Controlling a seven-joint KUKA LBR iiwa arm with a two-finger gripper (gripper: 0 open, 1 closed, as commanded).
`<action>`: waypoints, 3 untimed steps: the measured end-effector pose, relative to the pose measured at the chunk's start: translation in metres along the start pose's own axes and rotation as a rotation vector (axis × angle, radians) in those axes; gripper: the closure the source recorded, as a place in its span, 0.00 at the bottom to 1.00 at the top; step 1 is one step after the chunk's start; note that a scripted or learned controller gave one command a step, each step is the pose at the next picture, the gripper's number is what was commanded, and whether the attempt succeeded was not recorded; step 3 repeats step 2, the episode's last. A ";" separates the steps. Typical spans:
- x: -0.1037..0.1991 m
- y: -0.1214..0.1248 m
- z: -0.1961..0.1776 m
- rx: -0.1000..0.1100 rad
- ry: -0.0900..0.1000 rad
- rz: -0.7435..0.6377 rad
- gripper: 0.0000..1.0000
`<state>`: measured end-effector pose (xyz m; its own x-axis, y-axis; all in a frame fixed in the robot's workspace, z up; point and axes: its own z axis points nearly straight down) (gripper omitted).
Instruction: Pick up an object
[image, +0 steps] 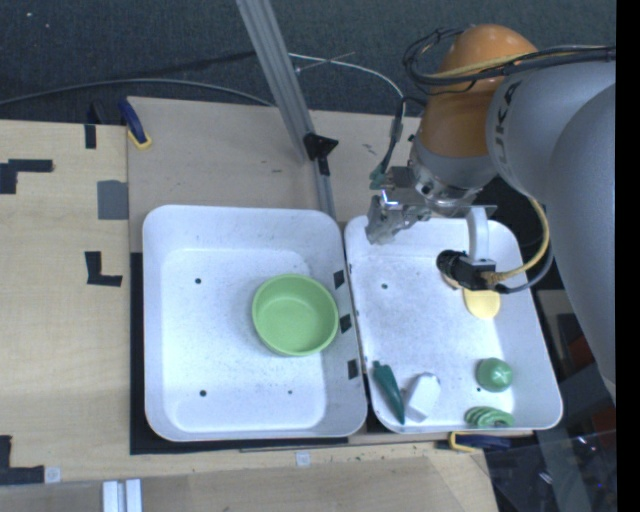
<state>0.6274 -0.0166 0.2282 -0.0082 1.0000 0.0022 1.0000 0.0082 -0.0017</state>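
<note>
Pincer (383, 228), grip state indiscernible, is seen at right bin's (530, 395) far-left corner; green bowl (294, 315) is held by left bin (170, 330).

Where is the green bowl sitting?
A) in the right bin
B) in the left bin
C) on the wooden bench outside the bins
B: the green bowl sits by itself inside the left bin, while the small objects lie in the right bin.

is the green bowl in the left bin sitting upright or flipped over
Upright. The round green plastic bowl in the left white bin shows its open mouth to the camera, with the rim ringing a shaded hollow interior.
</note>
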 end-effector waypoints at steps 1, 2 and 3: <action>0.059 0.002 -0.007 -0.001 0.000 0.000 1.00; 0.107 0.011 0.006 0.000 -0.002 0.002 1.00; 0.107 0.011 0.006 0.000 -0.002 0.002 1.00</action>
